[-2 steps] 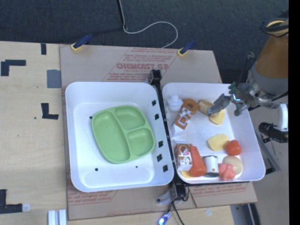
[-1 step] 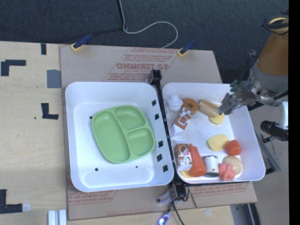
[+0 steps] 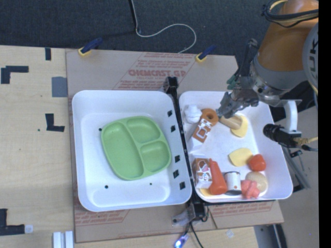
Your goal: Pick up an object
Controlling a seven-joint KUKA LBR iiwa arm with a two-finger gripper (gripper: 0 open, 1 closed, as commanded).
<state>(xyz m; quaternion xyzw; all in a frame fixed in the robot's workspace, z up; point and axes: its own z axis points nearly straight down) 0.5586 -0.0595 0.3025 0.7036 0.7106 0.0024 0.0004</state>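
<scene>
The right white bin (image 3: 282,154) holds several toy foods. At its far side are a small white bottle (image 3: 192,112), an orange ring (image 3: 209,115), an orange-and-white box (image 3: 201,132) and a tan and yellow piece (image 3: 236,124). My gripper (image 3: 226,110) hangs low over the bin's far middle. Its tips are just above the tan piece and right of the orange ring. Nothing shows between them.
Near the front of the right bin lie a yellow wedge (image 3: 239,156), a red tomato (image 3: 257,163), a small carton (image 3: 202,172), a red bottle (image 3: 217,183), a can (image 3: 232,180) and a pink item (image 3: 250,190). A green divided plate (image 3: 136,147) lies in the left bin (image 3: 85,138).
</scene>
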